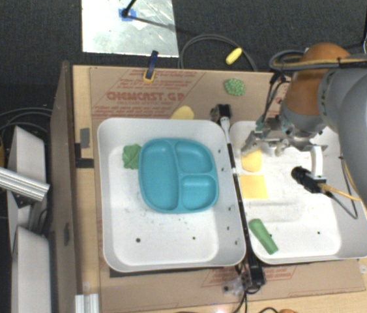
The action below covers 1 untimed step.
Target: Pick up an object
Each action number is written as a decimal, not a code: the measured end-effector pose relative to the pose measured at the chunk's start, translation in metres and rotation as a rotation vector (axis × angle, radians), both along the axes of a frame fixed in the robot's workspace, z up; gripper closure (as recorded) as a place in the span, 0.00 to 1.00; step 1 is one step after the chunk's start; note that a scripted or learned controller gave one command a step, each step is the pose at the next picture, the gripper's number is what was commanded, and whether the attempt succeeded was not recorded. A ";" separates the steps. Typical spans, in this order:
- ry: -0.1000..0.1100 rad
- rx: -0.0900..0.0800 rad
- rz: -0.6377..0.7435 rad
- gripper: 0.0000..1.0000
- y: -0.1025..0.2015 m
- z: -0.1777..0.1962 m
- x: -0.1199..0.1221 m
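Pale yellow lump [251,161], which I judge to be the thing to pick, lies in the far half of the right bin [313,237], close to its left wall. Starting from the near side, a green cylinder [261,235] lies loose by the near left corner of this bin, at a slant to the walls. Behind it a flat yellow square [253,186] rests on the floor, also along the left wall. The lump is just beyond its far edge; if they touch I cannot say. The gripper [261,147] hangs just beside the lump, on its right and far side, probably because the program aims at this piece. Whether it is clenched or released I cannot tell. In the left bin [170,240] a blue divided plate [176,175] takes the middle, with a green scrap [131,155] at its far left edge. The lump looks rounded, so it may roll under a bad approach.
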<state>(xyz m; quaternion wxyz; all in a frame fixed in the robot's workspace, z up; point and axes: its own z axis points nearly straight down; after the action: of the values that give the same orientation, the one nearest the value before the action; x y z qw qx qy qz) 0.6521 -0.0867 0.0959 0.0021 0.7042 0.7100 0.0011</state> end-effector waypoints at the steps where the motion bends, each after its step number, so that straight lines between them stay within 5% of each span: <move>1: 0.005 0.001 -0.008 0.00 -0.003 -0.012 -0.022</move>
<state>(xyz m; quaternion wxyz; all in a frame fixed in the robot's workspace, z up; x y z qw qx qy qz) 0.6302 -0.0897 0.0837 0.0000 0.7069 0.7073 -0.0006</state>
